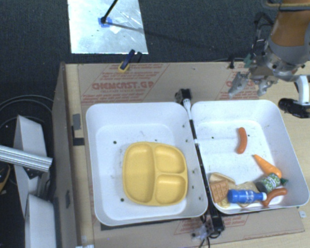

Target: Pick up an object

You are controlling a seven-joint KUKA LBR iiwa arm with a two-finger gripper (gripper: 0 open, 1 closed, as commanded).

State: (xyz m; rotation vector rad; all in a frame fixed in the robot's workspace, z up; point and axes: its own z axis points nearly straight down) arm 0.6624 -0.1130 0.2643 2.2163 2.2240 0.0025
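Note:
My gripper (250, 86) hangs above the far edge of the right bin (284, 124), open, with nothing between its fingers. In that bin an orange sausage (241, 140) lies alone near the middle, well below the gripper. A carrot (266, 165) lies toward the right wall. At the near edge are piled a green can (270, 183), a blue bottle (246, 196), a second sausage (276, 195) and a waffle-like toast piece (221, 187).
The left bin (103, 129) holds a yellow divided plate (155, 174). A black clamp (185, 96) sits at the far end of the seam between the bins. Cardboard (122, 83) lies under both bins, and cables (14, 110) run at the far left.

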